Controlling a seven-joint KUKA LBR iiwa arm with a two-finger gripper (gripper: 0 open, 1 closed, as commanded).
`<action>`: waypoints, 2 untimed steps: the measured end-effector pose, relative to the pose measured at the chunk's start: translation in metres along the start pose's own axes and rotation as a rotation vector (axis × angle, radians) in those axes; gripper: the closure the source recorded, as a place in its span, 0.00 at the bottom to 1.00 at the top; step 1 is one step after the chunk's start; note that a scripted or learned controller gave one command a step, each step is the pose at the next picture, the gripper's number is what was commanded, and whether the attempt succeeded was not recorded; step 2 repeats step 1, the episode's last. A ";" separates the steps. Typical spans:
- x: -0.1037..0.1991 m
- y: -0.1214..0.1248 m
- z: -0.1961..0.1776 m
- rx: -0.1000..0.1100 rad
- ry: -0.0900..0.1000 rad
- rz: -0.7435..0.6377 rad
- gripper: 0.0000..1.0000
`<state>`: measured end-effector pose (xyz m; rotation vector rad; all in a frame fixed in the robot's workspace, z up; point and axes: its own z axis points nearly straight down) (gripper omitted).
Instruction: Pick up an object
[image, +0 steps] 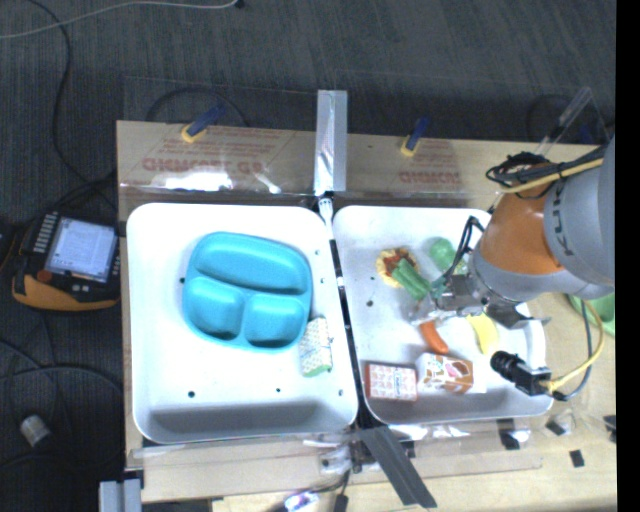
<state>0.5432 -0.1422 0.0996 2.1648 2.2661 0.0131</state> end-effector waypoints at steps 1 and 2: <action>0.034 0.011 -0.111 0.014 -0.002 0.071 1.00; 0.034 0.011 -0.111 0.014 -0.002 0.071 1.00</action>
